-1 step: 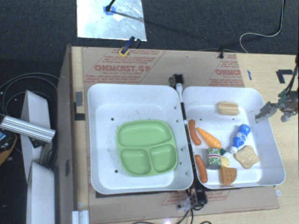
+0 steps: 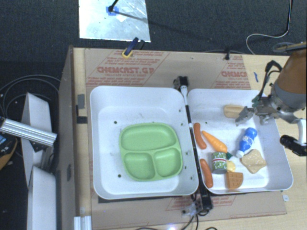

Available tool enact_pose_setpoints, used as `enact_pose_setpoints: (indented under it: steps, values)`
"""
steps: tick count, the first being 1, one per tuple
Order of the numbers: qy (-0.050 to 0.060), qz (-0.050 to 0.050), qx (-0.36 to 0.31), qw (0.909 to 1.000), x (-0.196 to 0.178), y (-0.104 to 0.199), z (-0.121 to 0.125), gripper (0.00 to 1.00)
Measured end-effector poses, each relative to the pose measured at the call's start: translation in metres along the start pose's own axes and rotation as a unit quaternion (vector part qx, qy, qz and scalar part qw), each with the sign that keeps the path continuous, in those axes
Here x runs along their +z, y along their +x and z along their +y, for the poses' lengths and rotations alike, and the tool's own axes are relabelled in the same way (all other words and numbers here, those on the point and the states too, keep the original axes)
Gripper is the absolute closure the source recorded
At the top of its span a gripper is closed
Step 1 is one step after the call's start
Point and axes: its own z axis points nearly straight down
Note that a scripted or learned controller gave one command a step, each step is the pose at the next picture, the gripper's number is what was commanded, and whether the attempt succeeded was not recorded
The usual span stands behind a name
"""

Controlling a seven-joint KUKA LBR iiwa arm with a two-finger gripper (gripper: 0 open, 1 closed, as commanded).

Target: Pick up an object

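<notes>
Nearest the camera, the right bin (image 2: pixel 280 176) holds the loose items. Along its front edge lie a brown cracker-like piece (image 2: pixel 234 179), a small can (image 2: pixel 219 162) with a green and white label — print too small to read — and a tan bread-like piece (image 2: pixel 253 160). A small yellow item (image 2: pixel 231 166) sits just beside the can. One orange sausage-shaped piece (image 2: pixel 206 172) lies against the divider side; a second (image 2: pixel 196 134) lies further back along the same side, with a carrot (image 2: pixel 213 141) angled just beside it. A blue and white bottle (image 2: pixel 246 141) lies tilted near the bin's middle; its label cannot be read. A pale tan oblong item (image 2: pixel 232 111) rests at the far end.

The left bin (image 2: pixel 103 128) contains one green three-compartment tray (image 2: pixel 151 151), with nothing seen in its sections.

The gripper (image 2: pixel 254 115) hangs over the far right part of the right bin, fingers spread apart, nothing between them, above and apart from the bottle.

Beyond the bins, the cardboard sheet (image 2: pixel 144 63) carries red print reading "CHEMCAST GP" — repeated partly at right. Further back lies a shiny silver sheet (image 2: pixel 115 13).
</notes>
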Motion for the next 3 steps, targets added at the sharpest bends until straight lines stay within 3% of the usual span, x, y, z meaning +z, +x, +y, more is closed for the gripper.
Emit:
enact_pose_setpoints:
  steps: [1,2,3]
  values:
    - [-0.005,-0.002,0.001,1.0,0.057,0.003,-0.021,0.0]
    - [-0.003,-0.001,0.001,1.0,0.071,0.052,-0.045,0.0]
    - [-0.003,-0.001,0.002,1.0,0.071,0.036,-0.055,0.0]
